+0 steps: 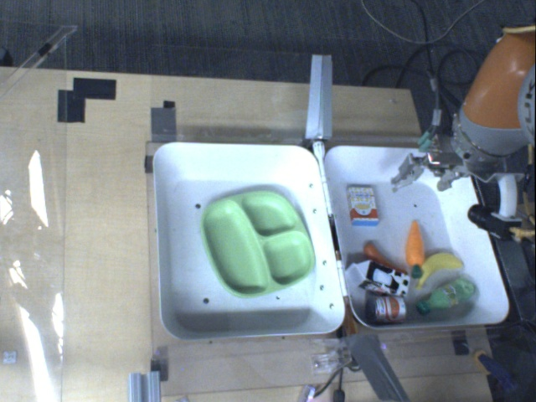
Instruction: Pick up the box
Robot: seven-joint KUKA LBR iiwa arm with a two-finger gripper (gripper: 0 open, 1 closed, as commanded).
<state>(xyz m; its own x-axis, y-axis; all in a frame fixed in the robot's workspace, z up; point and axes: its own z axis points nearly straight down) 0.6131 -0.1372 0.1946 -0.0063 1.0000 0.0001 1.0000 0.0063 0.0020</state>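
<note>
The box [363,204] lies flat in the right bin [469,308], in its upper left part, close to the wall it shares with the left bin [167,249]. It sits on its own with bare white floor around it, so I judge it an easy target. Below it crowd a carrot [414,243], a banana [440,265], a green bottle [444,296], a can [389,309] and a black-and-white carton [387,279], all well apart from the box.

My end effector [425,172] hangs over the upper right part of the same bin, to the right of the box and not touching it. It grips nothing, and the fingers look spread, though the view is small and I won't swear to how wide.

To do this well, I want to slide left until I'm centred over the box, then turn the wrist so the fingers straddle its short sides rather than its length. I'd come straight down, so the fingertips land on the floor either side and don't shove the box toward the wall. The risk I see is that wall: too far left and a finger clips it. The green tray [255,241] in the other bin plays no part.
</note>
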